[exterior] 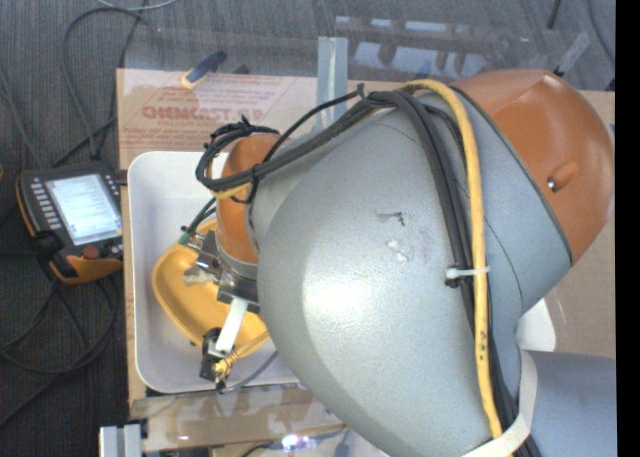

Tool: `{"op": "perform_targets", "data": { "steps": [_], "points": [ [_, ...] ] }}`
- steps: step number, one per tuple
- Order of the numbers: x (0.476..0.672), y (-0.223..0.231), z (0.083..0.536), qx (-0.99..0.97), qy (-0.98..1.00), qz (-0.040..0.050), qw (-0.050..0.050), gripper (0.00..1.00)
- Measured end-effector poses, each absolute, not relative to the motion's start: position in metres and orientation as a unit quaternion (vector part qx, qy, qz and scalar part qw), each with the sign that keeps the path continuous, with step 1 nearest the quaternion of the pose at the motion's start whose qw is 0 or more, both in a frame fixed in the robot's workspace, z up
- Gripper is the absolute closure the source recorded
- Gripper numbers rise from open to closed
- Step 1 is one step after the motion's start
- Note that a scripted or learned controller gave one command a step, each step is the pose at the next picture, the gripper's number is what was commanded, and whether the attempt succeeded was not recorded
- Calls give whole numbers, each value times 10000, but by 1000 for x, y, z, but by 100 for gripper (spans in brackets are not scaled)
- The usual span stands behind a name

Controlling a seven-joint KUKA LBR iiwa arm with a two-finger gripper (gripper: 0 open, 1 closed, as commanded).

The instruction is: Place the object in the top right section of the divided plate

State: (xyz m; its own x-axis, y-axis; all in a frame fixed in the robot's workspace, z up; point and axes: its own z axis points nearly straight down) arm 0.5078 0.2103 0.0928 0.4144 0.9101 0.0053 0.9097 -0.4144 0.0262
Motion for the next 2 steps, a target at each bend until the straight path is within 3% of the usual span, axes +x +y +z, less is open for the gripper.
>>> {"op": "perform_targets", "data": {
  "steps": [1,2],
  "points": [
    [502,228,94,9335,3582,121,78,0],
    [483,232,158,9933,1151,-34,17,0]
  ]
}}
